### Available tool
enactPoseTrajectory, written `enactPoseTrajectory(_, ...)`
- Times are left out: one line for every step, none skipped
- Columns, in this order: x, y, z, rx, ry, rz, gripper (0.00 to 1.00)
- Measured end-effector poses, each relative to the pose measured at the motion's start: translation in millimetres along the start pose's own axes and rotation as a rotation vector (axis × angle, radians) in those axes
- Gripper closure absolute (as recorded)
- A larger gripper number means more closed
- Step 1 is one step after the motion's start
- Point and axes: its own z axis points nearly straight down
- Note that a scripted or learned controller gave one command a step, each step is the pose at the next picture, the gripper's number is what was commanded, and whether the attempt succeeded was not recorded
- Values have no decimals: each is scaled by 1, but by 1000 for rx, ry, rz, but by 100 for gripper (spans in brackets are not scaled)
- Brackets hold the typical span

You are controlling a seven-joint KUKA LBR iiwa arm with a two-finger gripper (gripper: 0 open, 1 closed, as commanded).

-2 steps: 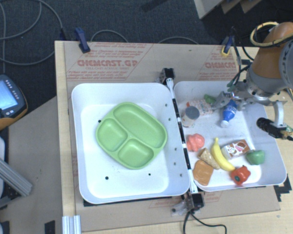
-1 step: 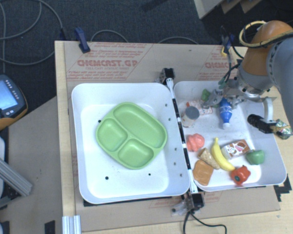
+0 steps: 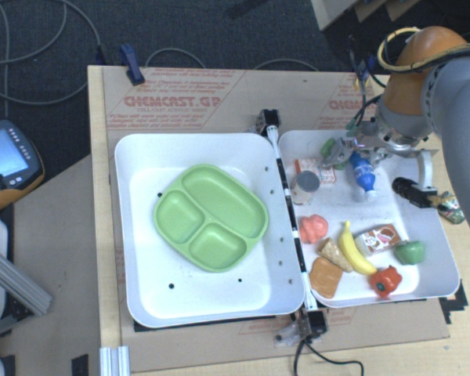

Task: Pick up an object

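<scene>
While the gripper [image 3: 363, 149] hangs low over the far end of the right bin [image 3: 435, 233], just above a blue bottle [image 3: 365, 177], its grasp unreadable as open or closed, the approach seems in hand, and the next move calls for a straight descent onto that bottle.

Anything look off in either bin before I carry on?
Nothing looks spilled or broken. The green divided plate sits skewed to the walls of the left bin, and the banana in the right bin leans on a brown food piece.
</scene>
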Motion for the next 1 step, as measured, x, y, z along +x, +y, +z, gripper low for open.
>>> enactPoseTrajectory(-6, 3, -1, -10, 7, -1, 0)
